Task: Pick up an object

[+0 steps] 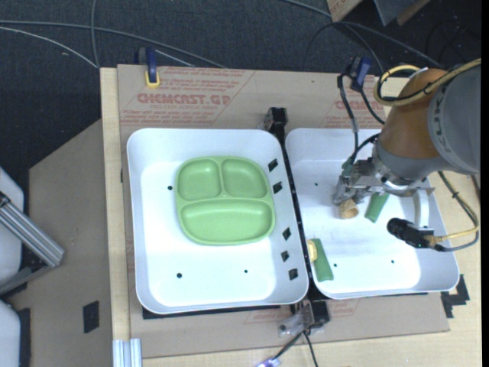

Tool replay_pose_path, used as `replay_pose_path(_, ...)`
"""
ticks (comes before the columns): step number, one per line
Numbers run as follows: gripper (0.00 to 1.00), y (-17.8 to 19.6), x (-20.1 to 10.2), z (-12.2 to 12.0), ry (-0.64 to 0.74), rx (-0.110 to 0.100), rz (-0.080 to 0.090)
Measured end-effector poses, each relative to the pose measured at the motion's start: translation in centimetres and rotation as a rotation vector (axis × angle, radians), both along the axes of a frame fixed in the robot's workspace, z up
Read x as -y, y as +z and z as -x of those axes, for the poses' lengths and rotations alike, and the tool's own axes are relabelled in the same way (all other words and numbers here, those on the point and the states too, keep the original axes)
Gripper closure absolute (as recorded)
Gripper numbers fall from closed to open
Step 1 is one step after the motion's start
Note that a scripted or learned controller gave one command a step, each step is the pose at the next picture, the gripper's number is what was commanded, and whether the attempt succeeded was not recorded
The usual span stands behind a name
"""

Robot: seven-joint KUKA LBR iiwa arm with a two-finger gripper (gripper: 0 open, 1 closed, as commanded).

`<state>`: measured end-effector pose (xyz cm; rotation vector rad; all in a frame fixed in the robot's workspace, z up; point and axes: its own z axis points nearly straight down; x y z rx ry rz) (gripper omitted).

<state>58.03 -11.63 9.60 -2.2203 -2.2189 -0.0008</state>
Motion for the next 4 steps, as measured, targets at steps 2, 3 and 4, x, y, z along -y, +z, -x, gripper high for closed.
replay_pose_path(2,1.0,10.0,0.4,-1.7,0.002,0.006,0.003)
replay_pose_path(3,1.0,12.0,0.4,-1.8,0.002,0.005,0.002)
replay_pose_path(4,1.0,12.0,-5.5,0.6,0.006,-0.002,-0.002)
